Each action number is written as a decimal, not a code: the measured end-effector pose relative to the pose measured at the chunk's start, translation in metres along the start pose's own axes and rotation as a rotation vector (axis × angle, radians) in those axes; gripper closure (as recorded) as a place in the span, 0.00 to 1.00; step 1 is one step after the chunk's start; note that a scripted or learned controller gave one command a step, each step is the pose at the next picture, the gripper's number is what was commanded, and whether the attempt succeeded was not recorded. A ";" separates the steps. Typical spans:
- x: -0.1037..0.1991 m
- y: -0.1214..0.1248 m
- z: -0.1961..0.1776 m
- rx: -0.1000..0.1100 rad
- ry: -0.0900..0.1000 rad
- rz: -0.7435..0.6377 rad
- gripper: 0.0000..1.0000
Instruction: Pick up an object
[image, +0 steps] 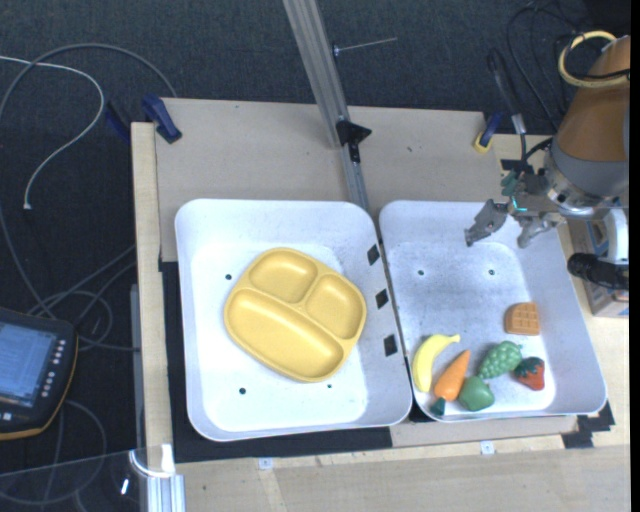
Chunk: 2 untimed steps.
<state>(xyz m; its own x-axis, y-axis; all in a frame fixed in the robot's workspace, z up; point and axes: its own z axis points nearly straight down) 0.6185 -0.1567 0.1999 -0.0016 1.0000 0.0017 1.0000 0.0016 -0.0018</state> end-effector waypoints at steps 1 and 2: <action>0.000 0.000 0.000 0.000 0.000 0.000 0.00; -0.005 -0.005 0.061 0.007 0.000 0.002 0.00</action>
